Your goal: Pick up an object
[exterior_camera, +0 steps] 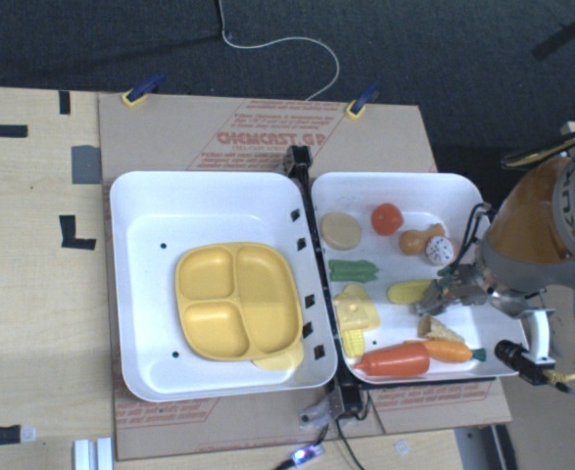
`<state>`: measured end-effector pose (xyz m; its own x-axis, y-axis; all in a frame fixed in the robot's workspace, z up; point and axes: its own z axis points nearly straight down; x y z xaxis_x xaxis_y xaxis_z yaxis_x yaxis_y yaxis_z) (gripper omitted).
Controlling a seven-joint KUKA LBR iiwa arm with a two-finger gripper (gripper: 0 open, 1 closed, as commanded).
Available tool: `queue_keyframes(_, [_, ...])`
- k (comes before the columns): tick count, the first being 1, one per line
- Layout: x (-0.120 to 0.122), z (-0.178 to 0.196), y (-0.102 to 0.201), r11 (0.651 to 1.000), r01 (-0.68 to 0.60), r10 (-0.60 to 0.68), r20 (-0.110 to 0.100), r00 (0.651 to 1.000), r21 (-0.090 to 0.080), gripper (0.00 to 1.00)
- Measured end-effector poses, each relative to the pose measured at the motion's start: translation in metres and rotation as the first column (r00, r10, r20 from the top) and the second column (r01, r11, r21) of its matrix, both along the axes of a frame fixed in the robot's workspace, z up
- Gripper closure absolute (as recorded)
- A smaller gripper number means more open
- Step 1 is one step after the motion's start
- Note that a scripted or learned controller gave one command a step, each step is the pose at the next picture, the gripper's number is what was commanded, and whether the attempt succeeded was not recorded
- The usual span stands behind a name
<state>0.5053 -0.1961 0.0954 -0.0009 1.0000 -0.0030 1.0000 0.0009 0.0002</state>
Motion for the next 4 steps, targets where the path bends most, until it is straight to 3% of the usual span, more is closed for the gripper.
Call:
queue_keyframes(2, [0.005, 0.124, -0.006, 1.000, -0.001, 0.001, 0.004, 1.000, 0.001, 1.00])
queue_keyframes(3, [0.005, 0.129, -0.005, 1.000, 0.000, 0.000, -0.001, 1.000, 0.003, 1.00])
queue_keyframes(4, [0.008, 0.119, 0.049, 1.000, -0.005, 0.005, -0.003, 1.000, 0.005, 1.00])
